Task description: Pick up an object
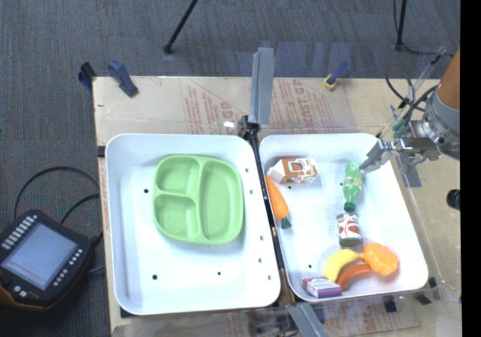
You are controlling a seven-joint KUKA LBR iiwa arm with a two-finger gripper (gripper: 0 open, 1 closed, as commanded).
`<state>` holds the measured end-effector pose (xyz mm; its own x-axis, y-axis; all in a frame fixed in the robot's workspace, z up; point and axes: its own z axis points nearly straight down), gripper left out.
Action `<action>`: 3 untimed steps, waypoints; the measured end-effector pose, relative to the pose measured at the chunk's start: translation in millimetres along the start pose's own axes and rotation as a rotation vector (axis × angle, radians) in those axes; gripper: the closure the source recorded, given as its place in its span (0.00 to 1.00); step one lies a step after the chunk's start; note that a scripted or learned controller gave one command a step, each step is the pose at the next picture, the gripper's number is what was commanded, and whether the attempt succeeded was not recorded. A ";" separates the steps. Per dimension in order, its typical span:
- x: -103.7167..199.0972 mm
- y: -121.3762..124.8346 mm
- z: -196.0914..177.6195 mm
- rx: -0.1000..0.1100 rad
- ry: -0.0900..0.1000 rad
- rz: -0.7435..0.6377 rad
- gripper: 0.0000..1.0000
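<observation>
The gripper (391, 149) hangs at the right bin's (391, 177) far right rim, above and to the right of the green bottle (352, 185). One grey finger slants down-left toward the bottle, its tip just short of it; whether the fingers are spread or closed cannot be told from this angle, and nothing shows between them. The arm (451, 102) comes in past the bin's right side, with cables looping around its wrist.

All the loose things lie in the right bin. The bottle lies roughly upright in the view, near the bin's middle. To the bottle's left, by the far wall, sits a small carton (294, 170) with orange and white print. Left of the bottle and lower, along the bin's left wall, lies a carrot (278, 201). Just below the bottle stands a small can (349, 229) with a red and white label. Further below, at the near rim, a banana (340, 262) touches an orange fruit (382, 259), a red-orange piece (353, 274) lies between them, and a pink box (322, 287) rests beside the banana.

Left of the bottle, the left bin (128, 253) holds a green tray (199, 198) with three compartments. Both bins rest on the bench (173, 102).
</observation>
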<state>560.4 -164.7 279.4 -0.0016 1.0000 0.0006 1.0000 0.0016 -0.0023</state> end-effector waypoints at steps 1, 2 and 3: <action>4.1 -54.1 100.0 0.003 0.002 -0.094 0.00; 9.6 -42.0 193.2 0.001 0.002 -0.148 0.00; 7.5 -43.0 184.5 0.003 0.003 -0.139 1.00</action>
<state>516.9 -157.1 95.1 -0.1402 0.9901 0.0042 0.9901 0.1402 -0.0052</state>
